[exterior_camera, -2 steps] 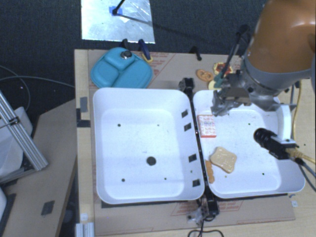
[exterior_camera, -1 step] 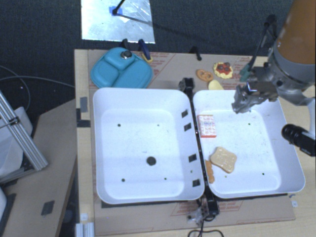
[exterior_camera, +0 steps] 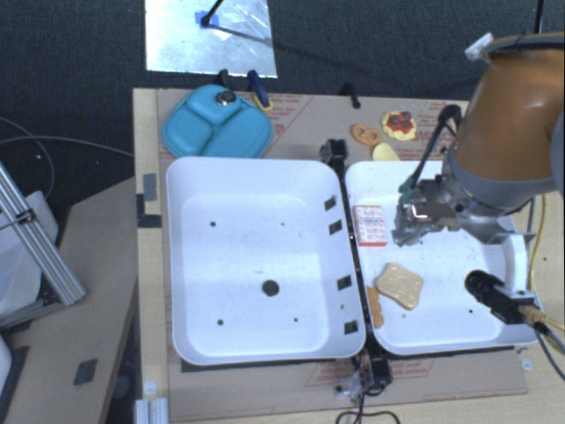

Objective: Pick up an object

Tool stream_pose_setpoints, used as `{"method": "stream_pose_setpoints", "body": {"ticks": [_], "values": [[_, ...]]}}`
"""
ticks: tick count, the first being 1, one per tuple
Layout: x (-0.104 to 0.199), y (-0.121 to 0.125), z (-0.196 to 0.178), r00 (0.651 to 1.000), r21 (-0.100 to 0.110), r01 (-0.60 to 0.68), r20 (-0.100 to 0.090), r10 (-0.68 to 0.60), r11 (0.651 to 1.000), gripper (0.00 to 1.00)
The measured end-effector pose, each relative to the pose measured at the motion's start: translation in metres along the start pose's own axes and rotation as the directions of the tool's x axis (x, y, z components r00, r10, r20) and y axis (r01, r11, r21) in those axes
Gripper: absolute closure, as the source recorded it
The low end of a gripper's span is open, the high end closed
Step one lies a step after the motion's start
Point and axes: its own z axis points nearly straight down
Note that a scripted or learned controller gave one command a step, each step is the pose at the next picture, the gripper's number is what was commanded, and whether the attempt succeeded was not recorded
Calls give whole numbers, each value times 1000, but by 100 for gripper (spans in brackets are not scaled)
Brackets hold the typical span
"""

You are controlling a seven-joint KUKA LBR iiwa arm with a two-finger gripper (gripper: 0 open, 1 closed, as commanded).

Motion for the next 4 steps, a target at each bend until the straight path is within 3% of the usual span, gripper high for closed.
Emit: {"method": "stream_pose_setpoints", "body": {"ticks": [1, 2, 3, 4], "values": [[69, 12, -26, 1000, -13, 12, -4, -12, 1000, 100], [-21, 0, 23, 1000, -6, -7, 1, 7, 1000, 100], [57, 1, 42, 1000, -7, 11, -4, -11, 1000, 100], [67, 1, -50, 1000, -21, 7, -4, -7, 1000, 100]]}}
